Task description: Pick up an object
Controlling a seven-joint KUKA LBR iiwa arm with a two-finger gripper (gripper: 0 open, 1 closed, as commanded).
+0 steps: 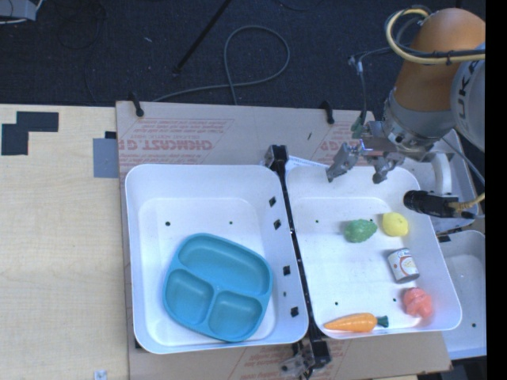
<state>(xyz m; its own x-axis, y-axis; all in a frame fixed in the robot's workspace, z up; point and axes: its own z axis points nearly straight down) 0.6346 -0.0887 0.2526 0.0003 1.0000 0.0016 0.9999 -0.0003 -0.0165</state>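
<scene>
The grey arm (444, 62), orange-banded above the wrist, is being held in from the right, with the tool (358, 169) hanging low, its two fingers spread apart and nothing gripped between them.

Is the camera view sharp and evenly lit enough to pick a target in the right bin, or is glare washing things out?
Camera view: lighting is even and soft, shadows faint. The right bin is bright white but not blown out; the green toy, yellow toy, can, pink toy and carrot stand out clearly. Focus is slightly soft overall; the claw looks a bit blurred.
</scene>
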